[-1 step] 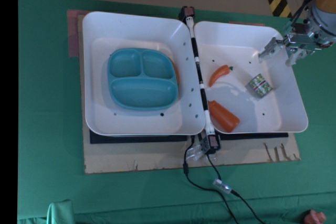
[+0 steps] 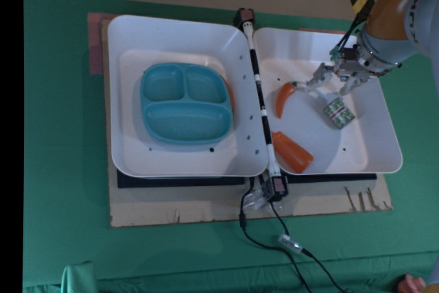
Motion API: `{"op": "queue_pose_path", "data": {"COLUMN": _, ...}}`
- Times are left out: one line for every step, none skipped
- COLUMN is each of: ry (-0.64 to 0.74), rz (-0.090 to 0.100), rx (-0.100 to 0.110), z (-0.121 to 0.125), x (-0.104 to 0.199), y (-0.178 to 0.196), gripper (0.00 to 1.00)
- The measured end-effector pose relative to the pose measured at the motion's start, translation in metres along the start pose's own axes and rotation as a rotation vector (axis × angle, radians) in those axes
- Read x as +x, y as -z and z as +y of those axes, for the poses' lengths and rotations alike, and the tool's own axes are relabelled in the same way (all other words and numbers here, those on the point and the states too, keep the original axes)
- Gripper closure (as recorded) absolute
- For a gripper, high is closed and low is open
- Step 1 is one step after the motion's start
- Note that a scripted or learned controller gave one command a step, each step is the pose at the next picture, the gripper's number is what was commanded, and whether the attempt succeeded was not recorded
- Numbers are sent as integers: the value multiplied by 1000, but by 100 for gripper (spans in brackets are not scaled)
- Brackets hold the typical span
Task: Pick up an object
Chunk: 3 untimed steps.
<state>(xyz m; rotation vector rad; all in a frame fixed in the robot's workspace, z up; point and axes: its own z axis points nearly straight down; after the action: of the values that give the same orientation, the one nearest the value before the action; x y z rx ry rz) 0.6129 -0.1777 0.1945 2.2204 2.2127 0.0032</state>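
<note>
My gripper (image 2: 332, 84) hangs over the right bin (image 2: 376, 141) with its two fingers spread open and nothing between them. Just below it lies a small green and white patterned block (image 2: 339, 112). A curved orange pepper-like piece (image 2: 285, 98) lies to the gripper's left, close to one fingertip. An orange wedge with a white end (image 2: 291, 151) rests near the bin's front left corner.
The left bin (image 2: 123, 38) holds a teal divided plate (image 2: 185, 103) with an orange thing peeking from under its right edge. A black and white divider bar (image 2: 259, 89) runs between the bins. Cables trail over the green mat at the front.
</note>
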Motion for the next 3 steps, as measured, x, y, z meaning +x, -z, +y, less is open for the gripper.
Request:
{"op": "queue_pose_path", "data": {"ry": -3, "rz": -2, "rx": -6, "z": 1, "x": -1, "y": 13, "gripper": 100}}
{"op": "queue_pose_path", "data": {"ry": 0, "rz": 0, "rx": 0, "z": 29, "x": -10, "y": 110, "gripper": 100}}
{"op": "queue_pose_path", "data": {"ry": 0, "rz": 0, "rx": 1, "z": 32, "x": -10, "y": 155, "gripper": 100}}
